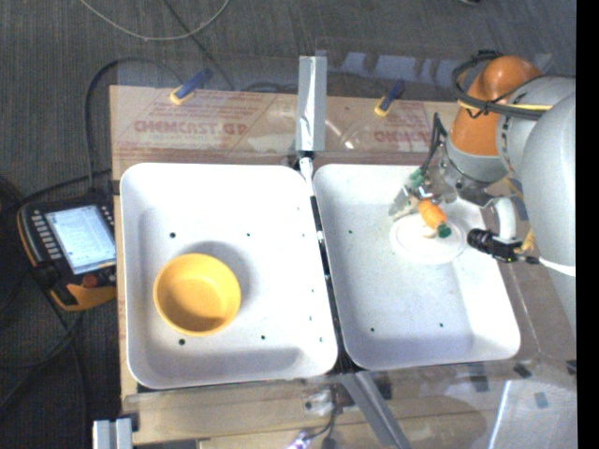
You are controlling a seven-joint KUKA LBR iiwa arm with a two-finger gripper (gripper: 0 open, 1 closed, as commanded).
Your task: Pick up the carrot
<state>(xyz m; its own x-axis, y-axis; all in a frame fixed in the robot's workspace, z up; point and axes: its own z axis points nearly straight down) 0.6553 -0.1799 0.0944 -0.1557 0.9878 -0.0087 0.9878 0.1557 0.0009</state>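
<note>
End effector (423, 197) beside carrot (432, 215) in right bin (393, 335).

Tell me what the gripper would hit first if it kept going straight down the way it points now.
Most likely the carrot. The gripper sits right over it, above a white plate in the right bin. Depth is hard to judge from this slanted view, so it may already be touching.

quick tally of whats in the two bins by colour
yellow: 1, the bowl in the left bin
orange: 1, the carrot in the right bin
white: 1, the plate under the carrot
total: 3
</note>
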